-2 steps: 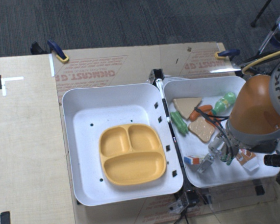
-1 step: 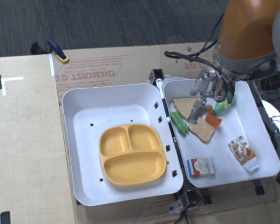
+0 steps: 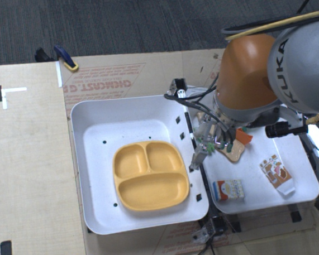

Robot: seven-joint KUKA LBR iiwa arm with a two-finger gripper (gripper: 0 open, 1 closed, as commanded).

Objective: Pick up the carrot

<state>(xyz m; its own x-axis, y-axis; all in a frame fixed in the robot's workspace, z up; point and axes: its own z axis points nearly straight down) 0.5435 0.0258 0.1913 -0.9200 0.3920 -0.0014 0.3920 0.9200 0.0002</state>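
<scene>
The small orange toy carrot (image 3: 243, 137) looks light, rigid and slick; grip across its middle. The jaws (image 3: 209, 144) hover beside it; their state I cannot tell.

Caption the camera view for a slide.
Arm's tool low in right bin by carrot; yellow plate in left bin.

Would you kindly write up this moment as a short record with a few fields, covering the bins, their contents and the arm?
left bin: holds a yellow divided plate
right bin: holds a small carton, a printed packet, a tan food piece and an orange item, likely the carrot
arm: reaching in from the right, over the right bin's left part
tool: low by the divider between bins; finger state unclear
carrot status: beside the tool, not visibly grasped
</scene>
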